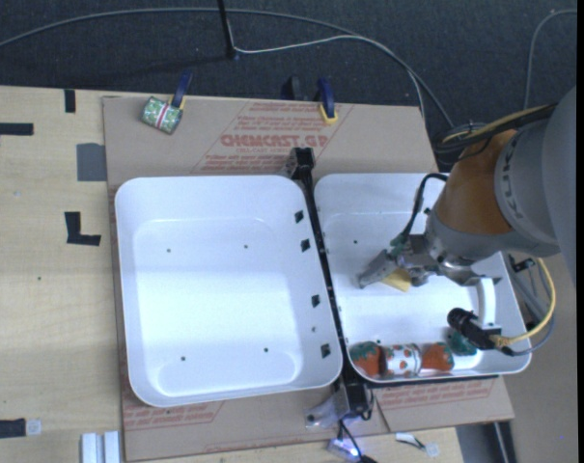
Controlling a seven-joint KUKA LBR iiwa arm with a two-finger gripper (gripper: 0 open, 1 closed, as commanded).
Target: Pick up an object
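My gripper [373,277] is low in the right bin [369,193], near its middle, pointing left toward the divider. A small yellow object [401,282] lies right beside it, partly under the gripper body; whether it is gripped I cannot tell. Along the right bin's front wall lie three small items in a row: a red and green one [367,356], a white and red can [403,360] and an orange one [437,358]. The grey arm with its orange band [470,196] comes in from the right.
The left bin [137,210] sits next to the right one, with a black divider [316,258] between them. A small green patterned box [162,114] lies on the cardboard behind the bins. Clamps [325,99] stand at the back edge.
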